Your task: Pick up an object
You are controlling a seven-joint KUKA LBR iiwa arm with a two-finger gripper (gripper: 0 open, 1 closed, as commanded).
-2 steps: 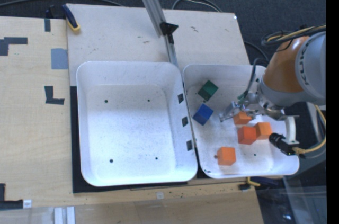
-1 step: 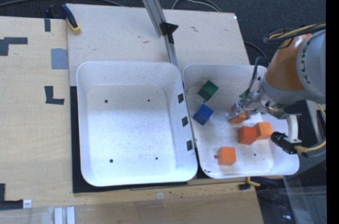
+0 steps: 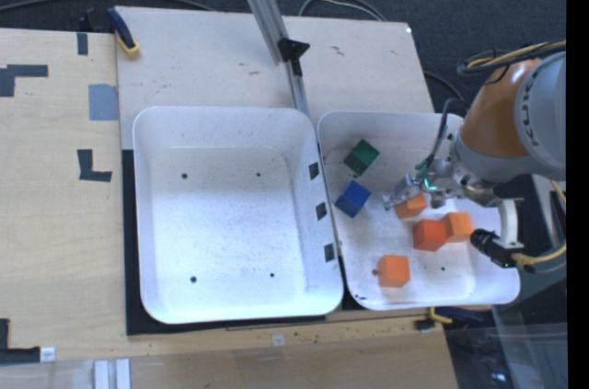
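Along the tabletop [image 3: 230, 65] from its left edge, the left bin [image 3: 152, 194] sits toward the near edge and has nothing for the arm to take. The right bin [image 3: 368, 125] beside it, close to the tabletop's right edge, carries all the candidates. A blue cube [image 3: 352, 198] lies near the wall the two bins share, with a green cube [image 3: 362, 156] just behind it toward the far rim. An orange cube [image 3: 394, 270] rests alone toward the bin's near rim. Further right, a small orange block [image 3: 411, 204] sits under the tool [image 3: 410, 194], and a reddish-orange block [image 3: 430, 234] and another orange block [image 3: 457, 224] lie touching or nearly so, just beside it.

As for progress, I'd say the pick is not yet done: every block seems to rest on the bin floor, and nothing is lifted. The tool is down at the small orange block, apparently touching its top or sides. From where I stand I cannot tell how wide the tool is set, nor whether it truly has hold of that block. Closing, if needed, and lifting clear are what is left.
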